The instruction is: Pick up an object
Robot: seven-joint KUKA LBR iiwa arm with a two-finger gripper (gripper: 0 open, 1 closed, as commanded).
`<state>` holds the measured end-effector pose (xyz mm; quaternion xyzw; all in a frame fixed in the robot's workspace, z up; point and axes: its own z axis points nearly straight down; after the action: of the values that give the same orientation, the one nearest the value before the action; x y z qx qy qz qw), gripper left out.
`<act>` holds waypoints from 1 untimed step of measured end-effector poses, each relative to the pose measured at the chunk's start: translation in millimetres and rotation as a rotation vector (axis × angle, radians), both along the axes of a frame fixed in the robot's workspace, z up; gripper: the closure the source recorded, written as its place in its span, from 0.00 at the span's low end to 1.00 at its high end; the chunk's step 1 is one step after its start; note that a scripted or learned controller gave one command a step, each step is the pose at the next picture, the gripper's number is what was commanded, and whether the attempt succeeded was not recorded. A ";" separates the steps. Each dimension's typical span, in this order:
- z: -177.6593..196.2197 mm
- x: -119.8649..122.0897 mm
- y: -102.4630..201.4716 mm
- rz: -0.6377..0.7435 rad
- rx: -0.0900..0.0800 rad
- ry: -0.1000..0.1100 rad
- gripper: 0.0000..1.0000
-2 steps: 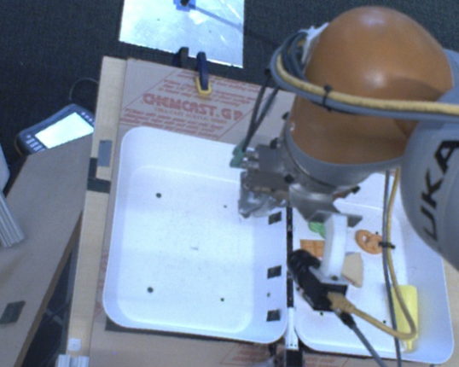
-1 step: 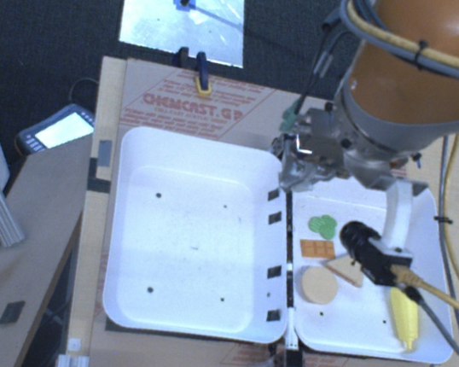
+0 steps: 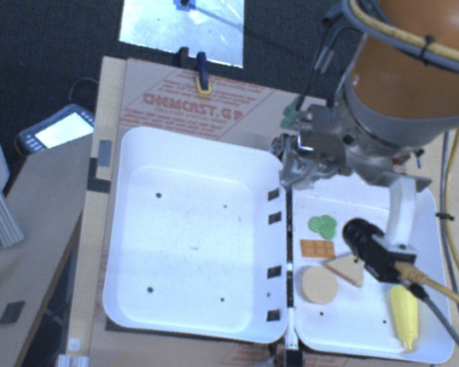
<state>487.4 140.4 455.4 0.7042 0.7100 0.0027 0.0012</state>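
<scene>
The right bin (image 3: pixel 429 340) holds several small toy items: a green leafy piece (image 3: pixel 322 227), an orange square cracker (image 3: pixel 317 249), a tan wedge (image 3: pixel 347 269), a round beige disc (image 3: pixel 318 285) and a yellow corn-like piece (image 3: pixel 404 316). My gripper (image 3: pixel 299 170) hangs over the back left corner of the right bin, close to the divide between the bins. It is behind and to the left of the green piece and apart from it. The big orange and grey wrist hides the back of the bin.
The left bin (image 3: pixel 131 206) lies beside the right one. A black cylinder on a white bracket (image 3: pixel 372 247) hangs from the arm over the wedge, with a yellow cable trailing right. A cardboard sheet (image 3: pixel 194 104) lies under the bins.
</scene>
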 end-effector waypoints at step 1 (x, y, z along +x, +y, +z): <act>58.2 -1.0 47.1 0.000 0.002 -0.002 1.00</act>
<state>486.4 187.6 513.7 0.7040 0.7102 0.0042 0.0010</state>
